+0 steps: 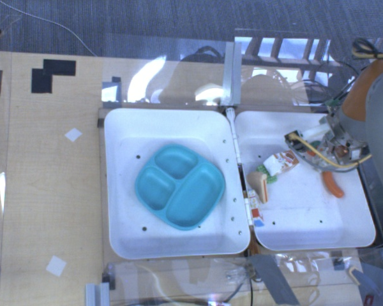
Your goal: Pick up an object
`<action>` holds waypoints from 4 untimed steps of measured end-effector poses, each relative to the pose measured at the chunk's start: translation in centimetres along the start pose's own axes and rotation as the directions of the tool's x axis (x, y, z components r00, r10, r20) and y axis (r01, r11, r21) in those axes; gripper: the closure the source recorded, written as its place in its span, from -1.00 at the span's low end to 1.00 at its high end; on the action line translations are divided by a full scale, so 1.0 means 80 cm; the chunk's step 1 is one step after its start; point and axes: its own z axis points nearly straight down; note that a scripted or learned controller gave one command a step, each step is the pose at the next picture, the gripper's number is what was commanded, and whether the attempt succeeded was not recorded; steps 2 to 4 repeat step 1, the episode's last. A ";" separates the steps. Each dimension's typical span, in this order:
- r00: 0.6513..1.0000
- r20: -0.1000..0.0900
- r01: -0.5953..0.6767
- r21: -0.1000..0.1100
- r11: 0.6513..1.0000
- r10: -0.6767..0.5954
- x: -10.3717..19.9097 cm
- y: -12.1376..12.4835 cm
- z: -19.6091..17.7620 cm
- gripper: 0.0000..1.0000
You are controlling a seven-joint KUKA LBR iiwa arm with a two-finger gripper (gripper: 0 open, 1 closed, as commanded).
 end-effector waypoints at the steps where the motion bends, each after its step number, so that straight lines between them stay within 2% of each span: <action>1: 1.000 0.008 -0.002 -0.007 1.000 0.002 0.048 -0.032 -0.061 1.00; 4: 1.000 0.008 -0.002 -0.007 1.000 0.002 0.048 -0.032 -0.061 1.00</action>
